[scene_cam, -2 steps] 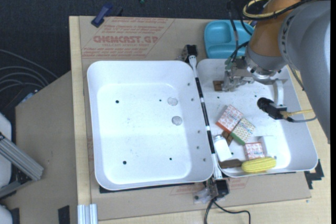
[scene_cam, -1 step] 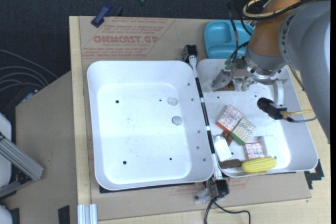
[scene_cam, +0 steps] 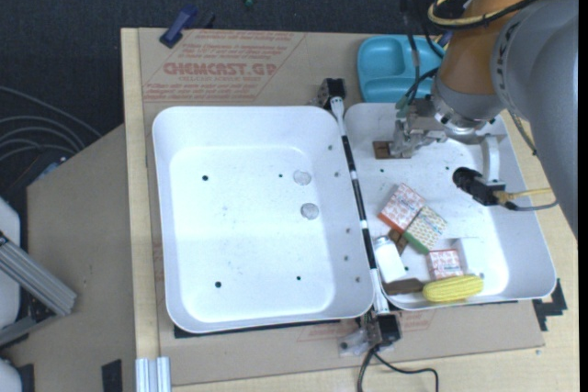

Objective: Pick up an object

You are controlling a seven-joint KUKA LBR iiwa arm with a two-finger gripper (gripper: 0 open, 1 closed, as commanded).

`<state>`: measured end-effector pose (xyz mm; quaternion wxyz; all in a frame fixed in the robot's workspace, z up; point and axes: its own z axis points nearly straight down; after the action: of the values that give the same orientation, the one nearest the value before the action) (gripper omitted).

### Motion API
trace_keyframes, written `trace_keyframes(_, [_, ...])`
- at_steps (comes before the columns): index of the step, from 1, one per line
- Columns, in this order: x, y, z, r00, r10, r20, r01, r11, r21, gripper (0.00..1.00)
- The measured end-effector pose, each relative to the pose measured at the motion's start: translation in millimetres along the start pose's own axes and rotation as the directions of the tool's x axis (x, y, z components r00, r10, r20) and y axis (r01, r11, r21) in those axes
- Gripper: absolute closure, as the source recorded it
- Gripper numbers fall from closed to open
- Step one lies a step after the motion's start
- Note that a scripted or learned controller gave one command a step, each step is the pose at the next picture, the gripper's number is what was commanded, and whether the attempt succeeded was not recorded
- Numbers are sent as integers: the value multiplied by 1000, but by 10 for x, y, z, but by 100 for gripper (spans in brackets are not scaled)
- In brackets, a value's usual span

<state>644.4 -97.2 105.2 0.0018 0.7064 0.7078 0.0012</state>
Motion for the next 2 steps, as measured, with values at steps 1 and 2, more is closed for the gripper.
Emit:
trace_keyframes(1, [0, -1, 1, 1000, 0, 0, 0, 1000, 0, 0])
trace_keyframes(2, [2, 5, -101, 1000, 0, 0, 0, 1000, -2, 100])
